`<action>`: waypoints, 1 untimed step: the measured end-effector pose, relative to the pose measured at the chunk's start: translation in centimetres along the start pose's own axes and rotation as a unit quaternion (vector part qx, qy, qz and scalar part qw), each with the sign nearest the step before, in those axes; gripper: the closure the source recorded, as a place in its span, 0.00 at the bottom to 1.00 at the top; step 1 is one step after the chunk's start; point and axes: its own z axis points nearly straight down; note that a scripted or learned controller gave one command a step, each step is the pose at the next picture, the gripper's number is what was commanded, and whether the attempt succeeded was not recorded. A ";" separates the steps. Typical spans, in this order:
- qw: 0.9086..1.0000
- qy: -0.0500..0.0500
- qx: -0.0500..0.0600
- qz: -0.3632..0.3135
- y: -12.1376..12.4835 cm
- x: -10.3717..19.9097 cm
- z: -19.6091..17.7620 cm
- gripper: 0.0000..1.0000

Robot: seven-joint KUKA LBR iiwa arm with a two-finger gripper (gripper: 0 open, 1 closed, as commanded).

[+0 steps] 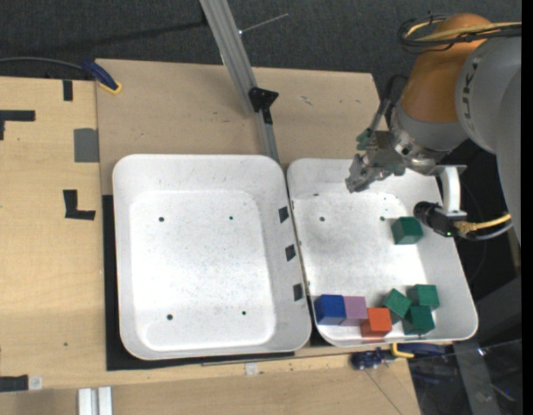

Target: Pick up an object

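Nearby, gripper [363, 176] hovers above green block [407, 230].

Gripper [363, 176]: above far edge of right bin [335, 240].
Lone green cube [407, 230]: right side of right bin.
Near edge cluster: blue cube [330, 309], purple cube [355, 307], orange cube [378, 320], three green cubes [413, 307].
Left bin [197, 249]: beside right bin.

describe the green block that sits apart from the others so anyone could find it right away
Look at the right-hand white bin, the one nearer the arm. Along its right side, about halfway down, a lone green block lies by itself. The other green blocks are bunched with blue, purple and orange ones in the bottom corner.
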 end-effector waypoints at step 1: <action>1.000 0.000 0.001 0.000 0.1 -0.2 -4.3 1.00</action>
